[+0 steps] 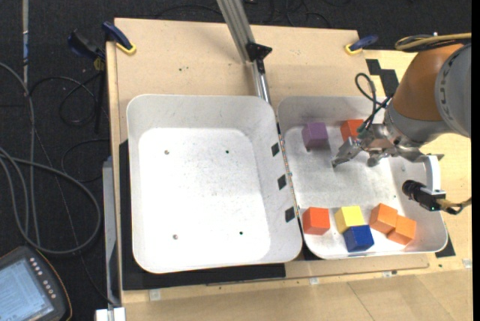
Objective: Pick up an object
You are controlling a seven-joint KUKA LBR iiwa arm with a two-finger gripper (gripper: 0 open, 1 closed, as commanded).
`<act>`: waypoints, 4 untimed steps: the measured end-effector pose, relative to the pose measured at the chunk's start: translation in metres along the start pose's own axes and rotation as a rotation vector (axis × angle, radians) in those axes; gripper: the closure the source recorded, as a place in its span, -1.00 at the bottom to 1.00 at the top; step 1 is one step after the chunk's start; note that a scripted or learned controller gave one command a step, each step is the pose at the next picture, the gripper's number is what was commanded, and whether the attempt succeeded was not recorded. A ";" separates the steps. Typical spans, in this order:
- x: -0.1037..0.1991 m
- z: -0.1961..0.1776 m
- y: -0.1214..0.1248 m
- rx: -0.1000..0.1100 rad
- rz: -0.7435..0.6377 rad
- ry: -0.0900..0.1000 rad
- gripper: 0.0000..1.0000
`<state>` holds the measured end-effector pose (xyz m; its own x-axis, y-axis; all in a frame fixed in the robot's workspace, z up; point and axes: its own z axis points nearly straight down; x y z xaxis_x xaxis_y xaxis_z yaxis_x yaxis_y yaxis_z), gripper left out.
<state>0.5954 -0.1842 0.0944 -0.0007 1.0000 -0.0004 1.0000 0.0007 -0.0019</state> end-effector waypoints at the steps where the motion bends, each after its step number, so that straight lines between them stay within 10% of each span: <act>1: 0.000 -0.011 0.001 -0.003 0.000 -0.001 1.00; 4: 0.012 -0.163 0.017 -0.010 -0.003 -0.002 1.00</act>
<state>0.6129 -0.1717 0.2575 -0.0040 1.0000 -0.0026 1.0000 0.0040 0.0077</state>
